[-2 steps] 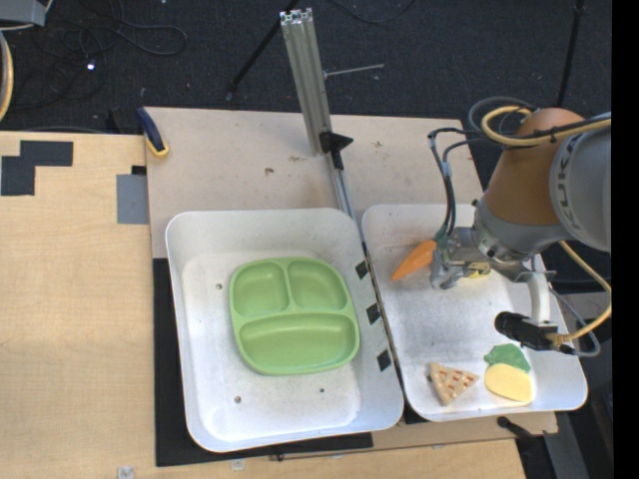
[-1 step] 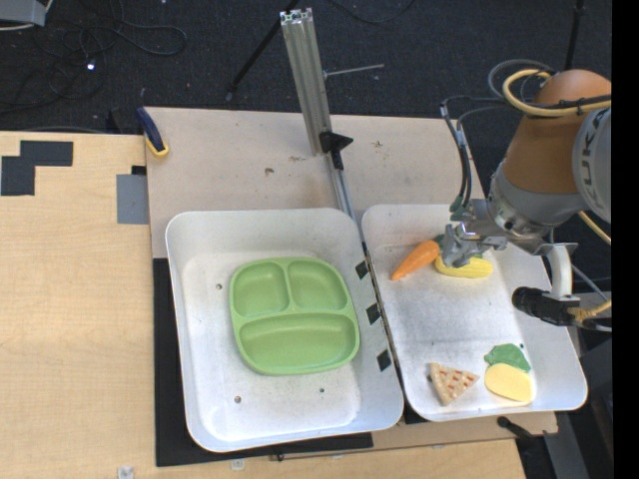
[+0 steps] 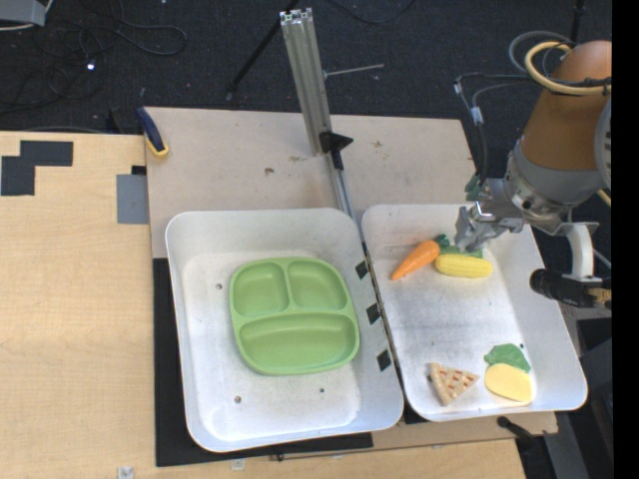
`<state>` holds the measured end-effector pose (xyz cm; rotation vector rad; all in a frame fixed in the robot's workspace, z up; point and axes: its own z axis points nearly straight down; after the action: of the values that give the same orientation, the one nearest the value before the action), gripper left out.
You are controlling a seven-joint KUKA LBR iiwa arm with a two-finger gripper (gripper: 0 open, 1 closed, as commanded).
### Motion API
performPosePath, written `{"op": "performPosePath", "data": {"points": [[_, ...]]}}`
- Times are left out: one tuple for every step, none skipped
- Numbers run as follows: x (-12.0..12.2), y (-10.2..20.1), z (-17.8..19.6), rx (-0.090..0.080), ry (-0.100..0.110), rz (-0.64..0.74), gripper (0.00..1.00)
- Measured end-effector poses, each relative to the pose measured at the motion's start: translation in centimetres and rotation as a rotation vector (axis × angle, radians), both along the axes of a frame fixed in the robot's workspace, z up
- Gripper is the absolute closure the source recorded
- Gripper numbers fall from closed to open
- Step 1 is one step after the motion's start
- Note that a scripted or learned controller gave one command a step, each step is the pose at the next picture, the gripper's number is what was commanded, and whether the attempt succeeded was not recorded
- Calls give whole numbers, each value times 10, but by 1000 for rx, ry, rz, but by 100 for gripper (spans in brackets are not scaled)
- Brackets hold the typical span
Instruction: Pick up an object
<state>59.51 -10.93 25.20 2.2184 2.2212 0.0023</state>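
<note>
In the right bin (image 3: 544, 312) lie a toy carrot (image 3: 415, 258), a yellow corn cob (image 3: 463, 264), a pizza slice (image 3: 452, 381) and a yellow fruit with green leaves (image 3: 509, 377). My gripper (image 3: 473, 230) hangs low at the far end of this bin, directly over the corn cob's right part and just right of the carrot's green top. Its fingertips look close to or touching the corn. Nothing is visibly lifted.
The left bin (image 3: 190, 297) holds a green divided plate (image 3: 294, 314). An upright metal post (image 3: 308, 78) stands behind the bins, near the gap between them. Black clips (image 3: 374, 312) line the seam between the bins. Cables trail at the right by the arm.
</note>
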Motion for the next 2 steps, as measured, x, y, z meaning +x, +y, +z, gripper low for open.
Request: {"op": "performPosePath", "data": {"points": [[3, 49, -14, 2, 6, 3, 100], [11, 98, -24, 2, 7, 3, 100]]}}
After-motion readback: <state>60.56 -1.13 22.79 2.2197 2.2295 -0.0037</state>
